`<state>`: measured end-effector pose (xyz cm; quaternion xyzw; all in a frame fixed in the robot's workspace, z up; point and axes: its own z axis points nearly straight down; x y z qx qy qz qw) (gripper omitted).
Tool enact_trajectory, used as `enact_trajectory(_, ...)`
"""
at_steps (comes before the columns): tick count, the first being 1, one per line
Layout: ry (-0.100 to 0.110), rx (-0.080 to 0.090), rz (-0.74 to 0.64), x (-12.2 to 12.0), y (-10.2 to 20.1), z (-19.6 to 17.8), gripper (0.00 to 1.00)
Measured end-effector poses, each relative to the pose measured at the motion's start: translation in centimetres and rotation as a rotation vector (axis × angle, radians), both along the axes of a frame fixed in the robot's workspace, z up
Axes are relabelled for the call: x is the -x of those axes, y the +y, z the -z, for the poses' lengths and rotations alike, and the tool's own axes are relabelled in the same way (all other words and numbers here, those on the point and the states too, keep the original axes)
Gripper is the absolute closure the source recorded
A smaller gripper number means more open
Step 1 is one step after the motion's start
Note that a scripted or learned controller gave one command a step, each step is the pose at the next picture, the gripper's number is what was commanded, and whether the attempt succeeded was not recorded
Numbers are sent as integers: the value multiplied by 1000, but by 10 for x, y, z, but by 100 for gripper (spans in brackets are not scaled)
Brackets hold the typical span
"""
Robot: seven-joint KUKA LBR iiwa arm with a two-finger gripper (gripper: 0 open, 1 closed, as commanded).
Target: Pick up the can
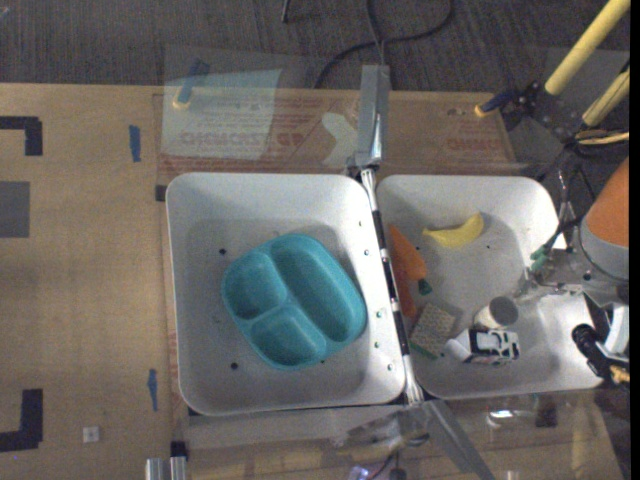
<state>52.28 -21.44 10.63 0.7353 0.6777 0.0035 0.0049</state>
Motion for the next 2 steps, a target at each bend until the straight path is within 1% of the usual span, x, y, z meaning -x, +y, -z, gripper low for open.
enact_trajectory(1,1,-2,0,0,1,0,0)
enact_trajectory(2,13,-2,-284,43,-1,-51,0)
